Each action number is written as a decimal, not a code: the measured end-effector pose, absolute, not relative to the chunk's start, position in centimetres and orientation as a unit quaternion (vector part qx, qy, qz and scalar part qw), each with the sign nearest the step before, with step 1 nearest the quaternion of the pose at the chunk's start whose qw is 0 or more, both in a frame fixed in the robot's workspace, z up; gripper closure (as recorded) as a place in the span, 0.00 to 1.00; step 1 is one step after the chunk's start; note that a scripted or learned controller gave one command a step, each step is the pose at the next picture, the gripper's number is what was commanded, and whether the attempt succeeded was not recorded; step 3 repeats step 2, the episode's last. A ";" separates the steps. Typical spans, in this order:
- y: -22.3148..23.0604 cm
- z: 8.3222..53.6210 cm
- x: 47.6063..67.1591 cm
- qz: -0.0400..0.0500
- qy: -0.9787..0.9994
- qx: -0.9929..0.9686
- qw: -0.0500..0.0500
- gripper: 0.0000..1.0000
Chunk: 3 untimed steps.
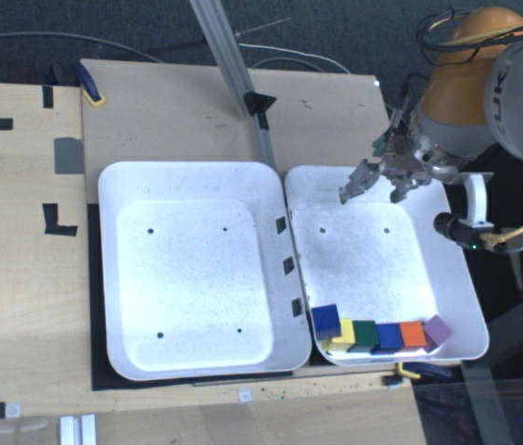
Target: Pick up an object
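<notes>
Blocks (377, 334) in right bin (447, 276)

You see a pale wooden table (178, 109) marked with dark tape pieces (55, 219) on its left side. Beyond its far edge lies dark grey carpet (76, 7), crossed by thin cables (289, 58). A slanted metal pole (220, 35) rises over it.

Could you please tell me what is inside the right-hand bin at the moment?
The right bin holds a row of blocks along its near wall: blue block, yellow block, green block, another blue, orange block, purple block. Anything beneath them is hidden.
</notes>
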State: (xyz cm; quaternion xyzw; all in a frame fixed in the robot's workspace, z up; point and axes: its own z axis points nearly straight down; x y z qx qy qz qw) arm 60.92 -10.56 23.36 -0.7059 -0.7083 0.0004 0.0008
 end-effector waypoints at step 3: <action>6.7 20.6 51.5 0.000 -0.711 -0.703 0.003 0.00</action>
